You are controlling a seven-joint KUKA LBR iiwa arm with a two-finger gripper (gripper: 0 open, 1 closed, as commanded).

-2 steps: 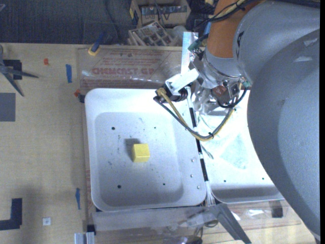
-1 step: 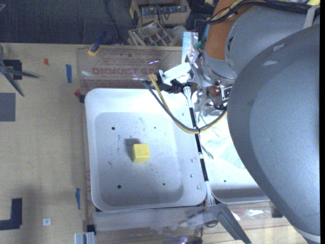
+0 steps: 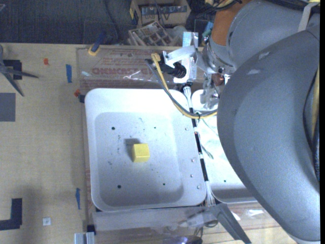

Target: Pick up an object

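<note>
The yellow block point(image 3: 140, 152) lies on the floor of the left bin point(image 3: 96, 111), close to the middle of it and a little toward the far wall, with nothing touching it. It looks like a small cube with flat faces and clear edges, so I judge it is stiff and light, perhaps foam or wood, and not fragile. Its sides are smooth, so it may slip if the pinch is weak or comes on a corner. The best hold, in my opinion, is on two opposite flat sides, from straight above, with the pinch centered on the cube. It sits slightly turned against the bin walls, so the wrist should turn to match it. The gripper point(image 3: 203, 93) hangs above the far right corner of this bin, well apart from the block, and whether it is released or clenched I cannot tell. The grey arm point(image 3: 274, 136) covers most of the right bin point(image 3: 228, 192).
</note>
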